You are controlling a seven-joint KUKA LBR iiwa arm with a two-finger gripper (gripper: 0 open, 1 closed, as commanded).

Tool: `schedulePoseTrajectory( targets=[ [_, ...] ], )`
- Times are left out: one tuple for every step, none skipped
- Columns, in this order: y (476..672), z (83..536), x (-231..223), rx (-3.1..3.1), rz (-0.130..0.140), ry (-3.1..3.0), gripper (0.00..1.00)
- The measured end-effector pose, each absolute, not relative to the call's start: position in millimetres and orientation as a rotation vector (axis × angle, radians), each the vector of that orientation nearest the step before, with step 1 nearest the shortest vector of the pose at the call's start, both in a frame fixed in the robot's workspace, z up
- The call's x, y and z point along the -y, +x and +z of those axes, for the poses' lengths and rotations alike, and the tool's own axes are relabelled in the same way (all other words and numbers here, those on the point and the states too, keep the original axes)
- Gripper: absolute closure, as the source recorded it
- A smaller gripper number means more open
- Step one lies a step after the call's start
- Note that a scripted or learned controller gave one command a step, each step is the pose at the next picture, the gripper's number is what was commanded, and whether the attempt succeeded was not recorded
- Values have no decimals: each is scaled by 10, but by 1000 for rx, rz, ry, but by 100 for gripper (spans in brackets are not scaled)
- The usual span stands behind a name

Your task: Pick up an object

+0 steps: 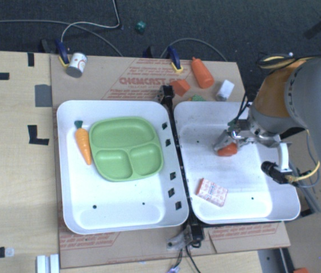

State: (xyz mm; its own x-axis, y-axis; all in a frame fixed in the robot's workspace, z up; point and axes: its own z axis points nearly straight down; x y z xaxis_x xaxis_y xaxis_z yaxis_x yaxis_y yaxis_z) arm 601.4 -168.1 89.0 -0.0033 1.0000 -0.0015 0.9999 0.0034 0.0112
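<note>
In the right bin [206, 118], a small orange-red object [227, 150] lies near the middle. My gripper [230, 141] is right over it, touching or nearly touching its top and hiding part of it. A pink-and-white packet [212, 191] lies flat near the right bin's front. In the left bin [75, 203] are a green divided plate [127, 148] and a toy carrot [83, 143] along the plate's left side.
The grey arm with its orange band [274, 92] comes in over the right bin's right side, trailing a cable. Behind the bins on the cardboard lie an orange bottle [202, 73], a small orange block [182, 86], a white cube [225, 88] and a small can [77, 64].
</note>
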Motion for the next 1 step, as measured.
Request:
schedulePoseTrajectory(
  targets=[
    [6098,1847,750,-2225,1,2218,100]
  ],
)
